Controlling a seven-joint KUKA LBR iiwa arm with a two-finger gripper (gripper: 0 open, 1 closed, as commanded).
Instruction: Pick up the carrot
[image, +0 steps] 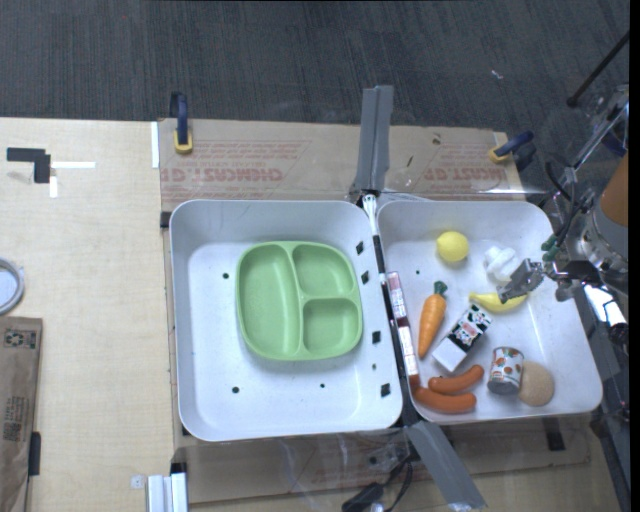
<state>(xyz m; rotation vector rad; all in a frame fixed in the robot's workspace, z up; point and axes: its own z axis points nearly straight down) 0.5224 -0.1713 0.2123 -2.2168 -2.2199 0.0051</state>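
From the overhead camera you have two white bins side by side: the left bin and the right bin. The left one carries a single green three-compartment plate. The right one holds seven things: one carrot, one lemon, one banana, one small black-and-white carton, one printed can, one tan rounded bread-like item, and one pair of sausages lying together by the near wall.

Your arm enters from the right edge, over the right bin's right side. The gripper sits low above the banana's right end, with a white crumpled object just up-left of the tips. Whether the tips are apart or together is not something you can tell here, and nothing can be made out between them.

The carrot lies well to the left of the tips and slightly below them, near the divider between the bins, leafy end up and point down. The carton is just to the carrot's right, between it and the can. The lemon is up-left of the tips. Bare bin floor lies around the lemon and between the carrot and the banana; the near right corner is crowded.
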